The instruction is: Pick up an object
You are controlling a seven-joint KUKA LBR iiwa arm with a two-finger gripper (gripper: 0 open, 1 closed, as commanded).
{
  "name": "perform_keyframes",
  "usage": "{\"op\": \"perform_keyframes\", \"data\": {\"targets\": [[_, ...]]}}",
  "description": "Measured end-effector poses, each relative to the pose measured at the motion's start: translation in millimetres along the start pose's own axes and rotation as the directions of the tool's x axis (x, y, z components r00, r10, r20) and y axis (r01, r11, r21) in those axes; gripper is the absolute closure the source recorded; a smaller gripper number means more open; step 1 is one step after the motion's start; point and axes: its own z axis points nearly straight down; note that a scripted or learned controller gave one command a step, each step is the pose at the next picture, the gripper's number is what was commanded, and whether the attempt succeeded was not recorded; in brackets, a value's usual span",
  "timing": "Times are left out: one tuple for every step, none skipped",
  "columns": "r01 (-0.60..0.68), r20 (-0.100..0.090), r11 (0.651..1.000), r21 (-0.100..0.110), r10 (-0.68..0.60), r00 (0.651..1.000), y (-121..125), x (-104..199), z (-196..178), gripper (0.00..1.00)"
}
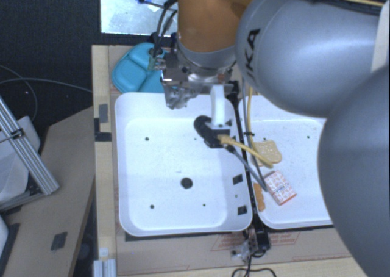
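At the upper left of the frame, a blue thing [135, 68] lay just outside the bins, behind the far rim of the left bin [131, 166]. A little to the right, the gripper [175, 100] hung over that same far rim, near the top middle of the frame. It was too blurry to tell if it was spread apart or closed, and nothing could be seen held in it. So close to the rim, it could have bumped the wall on the way down, or come down on the bare white floor and grabbed nothing. Lower down, in the middle of the left bin, lay a small black round thing [186, 183], well apart from the gripper. It looked flat and tiny, so it might have slipped out or been pushed away instead of picked up. Further right, the right bin [304, 141] held a tan thing [269, 151], with a red and white box [281, 188] and an orange thing [259, 197] near it. These lay close together by the wall between the bins, so a grab there might have knocked one thing into another or hit that wall.
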Motion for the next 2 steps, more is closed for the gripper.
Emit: {"op": "perform_keyframes", "data": {"targets": [[-0.005, 0.004, 1.0, 0.006, 0.005, 1.0, -10.8, 12.1, 114.0, 1.0], [-0.014, 0.002, 1.0, -0.009, 0.014, 1.0, 52.2, -39.7, 101.3, 1.0]]}}
